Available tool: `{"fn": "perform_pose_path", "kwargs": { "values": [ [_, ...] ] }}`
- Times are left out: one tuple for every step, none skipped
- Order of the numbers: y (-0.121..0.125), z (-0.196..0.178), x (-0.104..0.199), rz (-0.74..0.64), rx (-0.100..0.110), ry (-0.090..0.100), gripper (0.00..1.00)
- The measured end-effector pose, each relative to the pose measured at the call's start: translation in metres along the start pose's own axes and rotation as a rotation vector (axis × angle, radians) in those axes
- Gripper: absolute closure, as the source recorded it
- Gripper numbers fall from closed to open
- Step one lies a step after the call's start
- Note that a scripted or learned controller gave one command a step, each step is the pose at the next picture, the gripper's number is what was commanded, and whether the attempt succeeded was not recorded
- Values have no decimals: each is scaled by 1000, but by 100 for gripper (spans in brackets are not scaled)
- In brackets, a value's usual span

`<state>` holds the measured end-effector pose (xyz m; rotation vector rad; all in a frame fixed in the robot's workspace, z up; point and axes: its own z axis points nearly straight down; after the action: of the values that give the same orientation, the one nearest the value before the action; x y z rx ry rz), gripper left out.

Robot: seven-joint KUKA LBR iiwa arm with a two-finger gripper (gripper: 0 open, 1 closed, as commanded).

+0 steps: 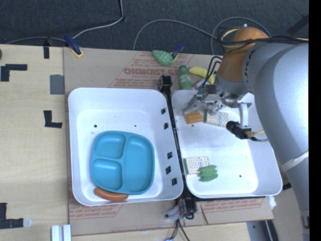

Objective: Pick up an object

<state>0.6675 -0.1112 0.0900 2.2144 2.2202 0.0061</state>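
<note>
My gripper (200, 102) hangs low over the far left part of the right bin (228, 152). Just below it in the picture lies a small orange-brown block (194, 117), close to the gripper's tip; whether they touch I cannot tell. A speckled card (217, 118) lies right of the block. Near the right bin's front, a green ridged object (207, 172) rests beside a second speckled card (195, 163). The left bin (83, 109) holds a blue divided plate (122, 162) and an orange sausage-shaped piece (110, 195) at its front edge.
Behind the right bin, outside it, lie a green bottle (184, 77), a yellow banana shape (200, 72) and a green lumpy item (163, 57). A black divider with clips (170, 134) separates the bins. The arm's grey body (283, 99) covers the right side.
</note>
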Motion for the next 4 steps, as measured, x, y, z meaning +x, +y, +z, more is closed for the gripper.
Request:
{"fn": "perform_pose_path", "kwargs": {
  "values": [
    [-3,-2,5,1,-8,-6,0],
    [-1,0,1,0,-2,-2,0],
    [-5,-1,-3,-1,-7,-1,0],
    [-4,-11,-3,-3,-9,-3,100]
  ]
}}
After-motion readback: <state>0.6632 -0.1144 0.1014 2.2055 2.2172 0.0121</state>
